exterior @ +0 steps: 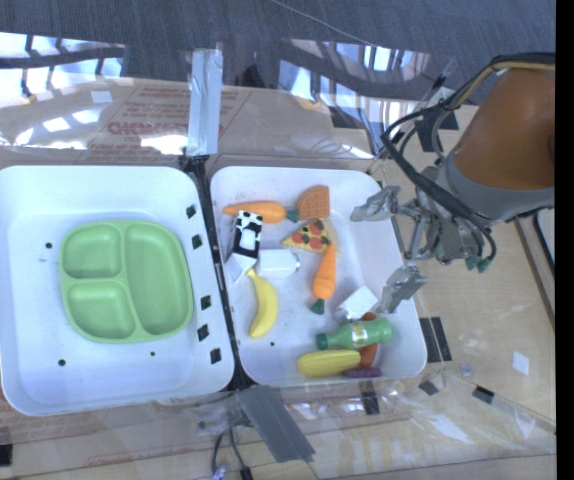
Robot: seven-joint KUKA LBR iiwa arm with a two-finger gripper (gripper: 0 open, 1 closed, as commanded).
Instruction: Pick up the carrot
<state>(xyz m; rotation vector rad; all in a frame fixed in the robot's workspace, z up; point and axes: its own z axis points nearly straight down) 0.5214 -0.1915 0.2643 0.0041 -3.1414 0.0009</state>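
Across the bench sit two shallow white bins, side by side: the left bin (17,268) carries a green divided plate (125,279) with three compartments, and the right bin (267,363) carries the toy food. My arm (502,138) comes in from the right (grey body, orange band above the wrist), with cables looped over it, and my gripper (389,245) hangs over the right rim of the right bin, fingers spread wide apart, nothing between them. One finger (372,206) points toward the bin's upper right corner; the other sits just above a small white block. Contents of the right bin, by size: a banana (260,306) near the left wall; a green bottle (354,335) lying on its side above a yellow piece (329,363) at the lower edge; the carrot (324,273), orange, upright in the bin's middle, just below a pizza slice (309,235); a second, smaller carrot-like piece (255,210) lying flat at the upper left. The carrot lies apart from my fingers, to their left.
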